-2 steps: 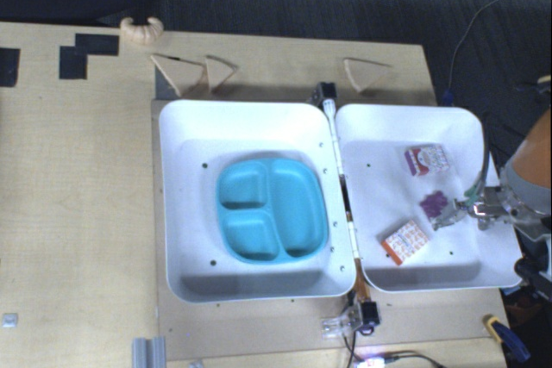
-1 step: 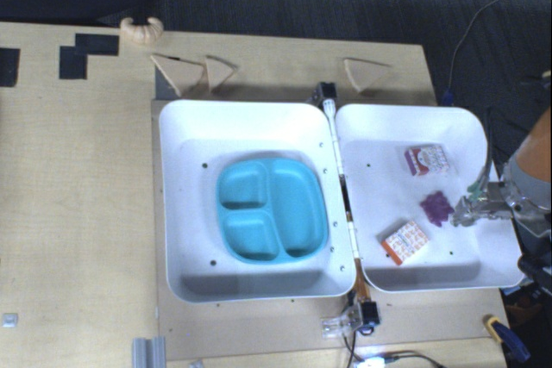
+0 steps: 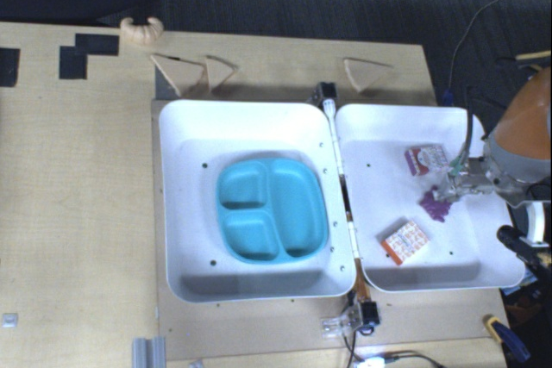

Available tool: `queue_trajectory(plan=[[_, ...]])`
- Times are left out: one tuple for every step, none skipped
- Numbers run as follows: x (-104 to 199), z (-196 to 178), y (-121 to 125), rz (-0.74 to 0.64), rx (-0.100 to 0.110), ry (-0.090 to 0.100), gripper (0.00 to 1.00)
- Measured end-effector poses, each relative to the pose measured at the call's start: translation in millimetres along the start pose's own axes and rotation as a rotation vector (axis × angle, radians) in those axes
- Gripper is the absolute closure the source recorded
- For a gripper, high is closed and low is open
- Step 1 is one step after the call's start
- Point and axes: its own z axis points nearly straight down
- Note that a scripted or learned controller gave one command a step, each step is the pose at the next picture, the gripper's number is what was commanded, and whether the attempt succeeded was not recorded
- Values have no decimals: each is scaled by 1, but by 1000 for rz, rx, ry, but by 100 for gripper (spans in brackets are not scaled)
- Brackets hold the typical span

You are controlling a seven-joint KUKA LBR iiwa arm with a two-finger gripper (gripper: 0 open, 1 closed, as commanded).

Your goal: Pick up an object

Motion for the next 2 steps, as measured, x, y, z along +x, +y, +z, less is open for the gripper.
queue_trajectory(plan=[[1, 2, -1, 0, 2, 3, 0], [2, -10, 1, -4, -2, 3, 100]])
